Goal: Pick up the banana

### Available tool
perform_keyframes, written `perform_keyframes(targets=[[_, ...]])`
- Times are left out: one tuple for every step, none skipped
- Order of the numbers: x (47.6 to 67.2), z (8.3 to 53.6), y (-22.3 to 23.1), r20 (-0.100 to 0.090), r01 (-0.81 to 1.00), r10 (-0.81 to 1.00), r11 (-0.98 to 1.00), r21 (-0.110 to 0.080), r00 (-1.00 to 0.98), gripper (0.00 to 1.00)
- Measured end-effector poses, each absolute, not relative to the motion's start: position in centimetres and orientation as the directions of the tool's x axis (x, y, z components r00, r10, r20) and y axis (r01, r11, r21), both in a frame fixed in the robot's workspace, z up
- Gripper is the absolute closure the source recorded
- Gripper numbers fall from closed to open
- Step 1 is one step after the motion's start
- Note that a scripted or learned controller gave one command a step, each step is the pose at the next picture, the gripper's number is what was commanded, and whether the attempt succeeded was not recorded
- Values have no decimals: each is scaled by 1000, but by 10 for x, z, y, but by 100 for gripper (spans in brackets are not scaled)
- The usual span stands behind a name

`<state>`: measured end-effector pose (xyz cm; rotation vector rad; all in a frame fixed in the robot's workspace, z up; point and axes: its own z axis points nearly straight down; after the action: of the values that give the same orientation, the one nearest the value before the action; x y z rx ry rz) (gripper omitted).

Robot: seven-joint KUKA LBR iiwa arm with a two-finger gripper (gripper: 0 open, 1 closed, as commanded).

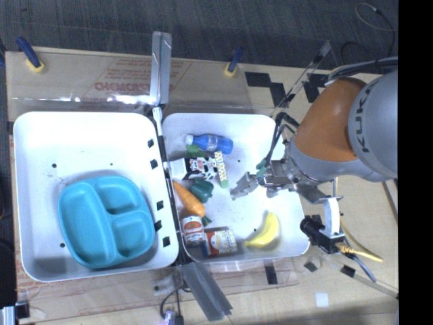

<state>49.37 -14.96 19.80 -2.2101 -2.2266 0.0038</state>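
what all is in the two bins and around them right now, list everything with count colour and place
banana: 1, yellow, right bin, near its front right corner
bottle: 1, blue with white cap, right bin, back
carton: 1, white with dark print, right bin, below the bottle
carrot: 1, orange, right bin, left side
green item: 1, dark green, touching the carrot
cans: 2, red-brown labels, right bin, front left
tray: 1, light blue, compartmented, left bin
bins: 2, white, side by side on the bench
clamps: 2, blue and yellow, bench back edge
arm: 1, grey with orange band, from the right
hand: 1, grey, over the right bin, above the banana, holding nothing
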Motion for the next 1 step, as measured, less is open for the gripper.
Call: perform_keyframes(targets=[[476, 129, -211, 1, 992, 992, -122, -5, 122, 0]])
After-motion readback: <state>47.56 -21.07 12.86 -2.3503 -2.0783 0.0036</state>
